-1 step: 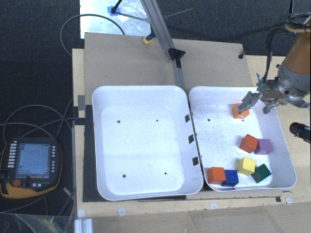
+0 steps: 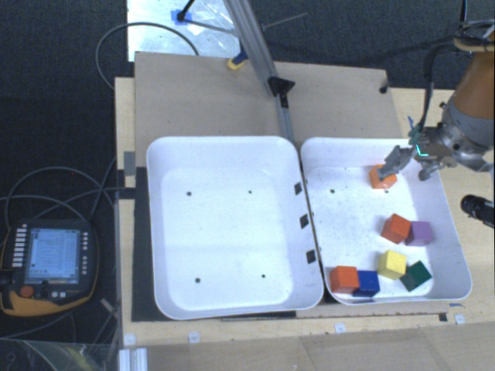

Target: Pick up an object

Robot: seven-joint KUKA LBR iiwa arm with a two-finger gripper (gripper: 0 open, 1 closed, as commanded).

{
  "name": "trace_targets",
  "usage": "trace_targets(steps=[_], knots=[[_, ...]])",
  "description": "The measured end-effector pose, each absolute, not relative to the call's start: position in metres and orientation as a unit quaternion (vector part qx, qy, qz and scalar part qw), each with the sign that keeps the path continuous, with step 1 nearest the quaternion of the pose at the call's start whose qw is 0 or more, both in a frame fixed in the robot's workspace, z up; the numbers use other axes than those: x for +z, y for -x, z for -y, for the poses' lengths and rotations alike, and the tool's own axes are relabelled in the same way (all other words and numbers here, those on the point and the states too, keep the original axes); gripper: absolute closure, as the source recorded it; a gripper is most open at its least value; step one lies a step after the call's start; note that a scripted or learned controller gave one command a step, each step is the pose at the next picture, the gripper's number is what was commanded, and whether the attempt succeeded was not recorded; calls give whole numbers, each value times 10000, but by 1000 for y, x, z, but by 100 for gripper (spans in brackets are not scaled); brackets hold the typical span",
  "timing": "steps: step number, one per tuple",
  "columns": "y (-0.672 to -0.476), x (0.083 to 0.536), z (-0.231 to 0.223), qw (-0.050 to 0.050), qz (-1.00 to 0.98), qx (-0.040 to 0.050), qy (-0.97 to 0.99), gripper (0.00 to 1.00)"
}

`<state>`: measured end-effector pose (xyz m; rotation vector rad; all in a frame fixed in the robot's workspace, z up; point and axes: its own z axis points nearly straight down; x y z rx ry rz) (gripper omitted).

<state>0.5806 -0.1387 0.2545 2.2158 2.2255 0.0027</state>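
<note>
Near rim of the right bin (image 2: 452,284): six blocks clustered, untouched. Farther back, an orange block (image 2: 381,178) lies by the gripper (image 2: 408,163). Jaw opening: cannot tell. Step: reaching for a grasp. Next: close, then lift straight.

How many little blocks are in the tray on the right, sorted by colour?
Orange blocks: 3
Purple block: 1
Yellow block: 1
Green block: 1
Blue block: 1
Total: 7, all in the right bin. The pincer sits just by the topmost orange block.
</note>
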Motion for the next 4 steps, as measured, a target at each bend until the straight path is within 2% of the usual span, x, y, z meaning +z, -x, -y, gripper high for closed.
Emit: trace_targets(steps=[2, 3, 4], knots=[[-583, 157, 135, -14, -7080, -6, -7063, 0], [-583, 95, 135, -18, -7079, -11, -7063, 0], [-586, 109, 136, 15, -7087, 13, -7055, 100]])
